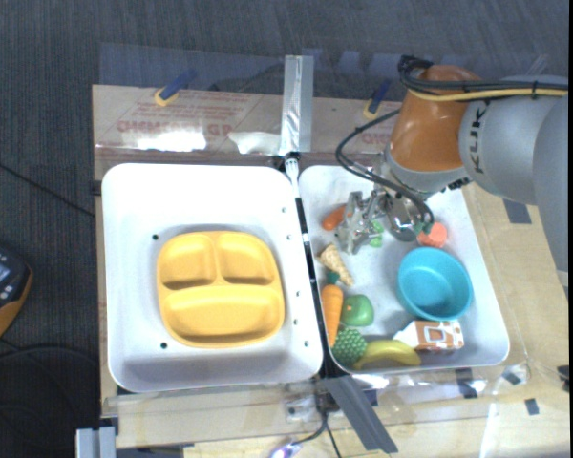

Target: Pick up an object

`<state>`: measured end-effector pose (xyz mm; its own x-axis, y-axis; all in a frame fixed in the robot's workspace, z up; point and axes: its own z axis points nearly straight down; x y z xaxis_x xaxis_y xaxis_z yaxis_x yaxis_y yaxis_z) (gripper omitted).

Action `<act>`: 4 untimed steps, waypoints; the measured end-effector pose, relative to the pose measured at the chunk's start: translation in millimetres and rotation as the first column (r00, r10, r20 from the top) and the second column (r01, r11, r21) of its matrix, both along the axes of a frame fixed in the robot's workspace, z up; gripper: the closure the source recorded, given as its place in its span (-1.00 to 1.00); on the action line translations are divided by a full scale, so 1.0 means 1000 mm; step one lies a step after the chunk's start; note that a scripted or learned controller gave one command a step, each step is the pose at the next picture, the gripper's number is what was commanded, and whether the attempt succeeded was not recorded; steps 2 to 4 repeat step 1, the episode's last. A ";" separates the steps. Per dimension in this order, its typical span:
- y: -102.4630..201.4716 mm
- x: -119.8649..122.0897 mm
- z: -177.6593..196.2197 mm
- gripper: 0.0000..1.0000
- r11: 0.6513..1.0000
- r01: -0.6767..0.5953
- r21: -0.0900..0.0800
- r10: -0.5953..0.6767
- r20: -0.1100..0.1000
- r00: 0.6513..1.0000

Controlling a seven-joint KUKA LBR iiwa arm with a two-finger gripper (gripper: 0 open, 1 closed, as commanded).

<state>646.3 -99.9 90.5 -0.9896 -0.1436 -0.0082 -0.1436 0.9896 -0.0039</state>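
My gripper point(363, 229) hangs low over the back left part of the right bin point(487, 299), under the orange wrist band. Just left of it lies a small red-orange piece point(334, 219), and a pale, knobbly toy point(333, 261) lies in front of it. A second red-orange piece point(435, 235) sits to its right. Nearer the front are a blue bowl point(435, 284), a carrot point(331, 313), a green fruit point(359, 309), a banana point(393, 353), a bumpy green toy point(349, 347) and an orange-and-white carton point(438, 335). Nothing is visibly held.
The left bin point(124, 256) holds a yellow divided plate point(220, 287). A raised divider point(306, 256) separates the two bins. Black cables point(358, 165) loop by the wrist. A dark device point(0, 280) sits on the floor at far left.
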 end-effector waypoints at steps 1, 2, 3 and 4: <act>0.027 0.023 0.092 1.00 1.000 -0.008 0.001 0.008 -0.007 1.000; 0.027 0.023 0.092 1.00 1.000 -0.008 0.001 0.008 -0.007 1.000; 0.027 0.023 0.092 1.00 1.000 -0.008 0.001 0.008 -0.007 1.000; 0.027 0.023 0.092 1.00 1.000 -0.008 0.001 0.008 -0.007 1.000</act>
